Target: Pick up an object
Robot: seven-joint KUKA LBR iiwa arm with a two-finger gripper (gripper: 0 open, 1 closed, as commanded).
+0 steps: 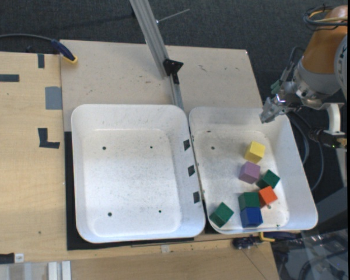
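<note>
Pale wooden bench (23,174) under a slanted overhead view, dark floor behind it, with two shallow white bins side by side on a black mat. Left bin (81,121) sits beside the right bin (291,150), their inner rims touching.

All blocks lie in the right bin's lower right part. Yellow cube (255,151) is topmost in the view, apart from the rest, one corner turned toward the bin's far wall. Purple cube (249,172) is just below it. Dark green cube (271,178) touches the orange cube (268,195), which is tilted and partly overlaps a second green cube (249,200). Blue cube (251,216) sits against that green one, nearest the front rim. A third green cube (221,213) lies alone to the left, rotated cornerwise. Being cubes, none shows a long axis.

Gripper (267,114) hangs over the right bin's upper right corner, pointing down and left, well apart from every block. Fingers are small and blurred against the rim; open or closed cannot be told. Nothing visible between them. Arm's orange band (325,42) is cut off at the right.

A grey metal rail (154,34) runs diagonally from the top edge down to the bins' junction.
</note>
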